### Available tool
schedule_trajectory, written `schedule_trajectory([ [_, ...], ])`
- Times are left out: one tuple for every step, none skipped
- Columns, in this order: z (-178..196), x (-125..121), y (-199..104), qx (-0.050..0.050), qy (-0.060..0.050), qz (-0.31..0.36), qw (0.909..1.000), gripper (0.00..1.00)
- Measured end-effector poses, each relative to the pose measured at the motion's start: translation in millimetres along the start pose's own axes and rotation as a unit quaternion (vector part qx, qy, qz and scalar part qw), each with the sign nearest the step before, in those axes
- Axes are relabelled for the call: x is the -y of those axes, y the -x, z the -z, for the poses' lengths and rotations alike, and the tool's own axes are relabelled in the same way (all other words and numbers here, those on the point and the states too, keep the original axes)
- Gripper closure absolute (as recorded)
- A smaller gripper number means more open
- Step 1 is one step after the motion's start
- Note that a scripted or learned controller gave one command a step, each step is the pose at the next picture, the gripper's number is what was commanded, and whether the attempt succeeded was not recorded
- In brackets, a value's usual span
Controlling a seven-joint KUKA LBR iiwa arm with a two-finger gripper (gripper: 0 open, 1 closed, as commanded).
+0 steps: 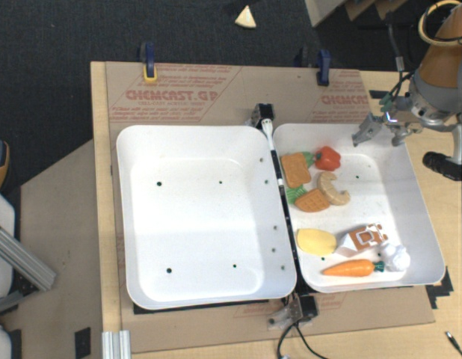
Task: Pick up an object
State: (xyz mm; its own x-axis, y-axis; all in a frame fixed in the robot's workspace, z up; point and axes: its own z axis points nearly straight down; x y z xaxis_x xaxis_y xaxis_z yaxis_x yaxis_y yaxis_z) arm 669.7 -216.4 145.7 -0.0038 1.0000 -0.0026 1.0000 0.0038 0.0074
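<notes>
Left bin point(193, 215): white and flat, with nothing to grab.
Right bin point(410, 200): holds the toy food, like the cracker point(295, 169), red pepper point(328, 157), yellow lemon point(316, 241) and carrot point(349, 268).
Gripper point(382, 129): up at the right bin's top edge, fingers spread open, holding nothing.
Good way: go down straight over one food that sits apart, like the pepper, then squeeze.
</notes>
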Motion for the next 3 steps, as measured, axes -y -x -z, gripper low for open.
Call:
schedule_trajectory([
  [-27, 45, -2, -0.002, -0.006, -0.003, 1.0000, 0.00],
  [-24, 1, 6, -0.001, -0.002, 0.000, 1.0000, 0.00],
  [-13, 2, 6, 0.000, -0.001, 0.000, 1.0000, 1.00],
])
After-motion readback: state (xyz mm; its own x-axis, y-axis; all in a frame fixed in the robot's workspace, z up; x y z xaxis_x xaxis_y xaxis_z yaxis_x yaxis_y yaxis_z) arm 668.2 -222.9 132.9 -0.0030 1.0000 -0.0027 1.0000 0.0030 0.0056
